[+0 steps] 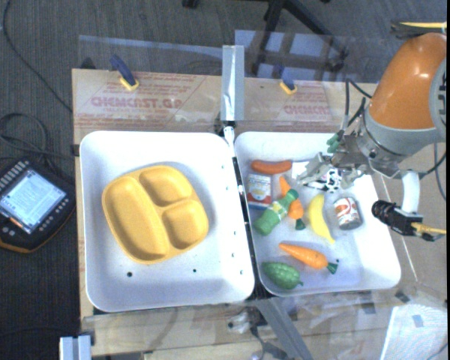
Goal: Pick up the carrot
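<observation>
Carrot [303,255] lies untouched low in the right bin [375,265]. Tool [326,167] hovers above it toward the frame's upper right; whether it is clenched or released cannot be told, and the pickup remains undone.

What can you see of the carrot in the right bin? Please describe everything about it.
The carrot is orange, smooth and looks like a plastic toy, with a small green stub at its thicker end. It lies flat on the floor of the right bin, near the front, thin tip toward the left. A green vegetable lies just in front of it, a banana just behind. The gripper is further back, not on it.
</observation>
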Robot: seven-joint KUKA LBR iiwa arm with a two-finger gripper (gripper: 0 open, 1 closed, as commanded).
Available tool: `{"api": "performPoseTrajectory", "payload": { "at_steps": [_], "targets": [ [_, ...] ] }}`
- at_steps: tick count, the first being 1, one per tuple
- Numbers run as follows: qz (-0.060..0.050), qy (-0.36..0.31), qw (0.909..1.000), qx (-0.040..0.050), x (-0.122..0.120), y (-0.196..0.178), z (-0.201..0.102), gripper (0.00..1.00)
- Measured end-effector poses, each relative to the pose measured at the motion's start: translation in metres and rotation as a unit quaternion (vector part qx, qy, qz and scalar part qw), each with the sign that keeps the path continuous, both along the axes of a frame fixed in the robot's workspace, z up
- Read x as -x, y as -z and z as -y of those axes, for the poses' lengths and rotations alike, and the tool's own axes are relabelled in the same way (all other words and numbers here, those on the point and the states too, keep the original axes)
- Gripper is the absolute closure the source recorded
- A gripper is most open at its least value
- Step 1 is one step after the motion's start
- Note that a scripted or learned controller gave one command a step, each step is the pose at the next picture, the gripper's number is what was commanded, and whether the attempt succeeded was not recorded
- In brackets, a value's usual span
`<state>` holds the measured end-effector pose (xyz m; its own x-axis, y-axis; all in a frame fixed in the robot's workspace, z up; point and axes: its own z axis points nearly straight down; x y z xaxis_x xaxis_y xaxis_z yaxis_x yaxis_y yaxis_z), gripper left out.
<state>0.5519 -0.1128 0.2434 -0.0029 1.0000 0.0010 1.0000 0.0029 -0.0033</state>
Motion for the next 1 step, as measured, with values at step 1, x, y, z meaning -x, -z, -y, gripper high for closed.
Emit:
{"api": "performPoseTrajectory", "payload": {
  "at_steps": [1],
  "targets": [
    [0.001, -0.121, 0.9927, -0.0008, 0.0309, 0.1476, 0.0041, 0.00]
  ]
}}
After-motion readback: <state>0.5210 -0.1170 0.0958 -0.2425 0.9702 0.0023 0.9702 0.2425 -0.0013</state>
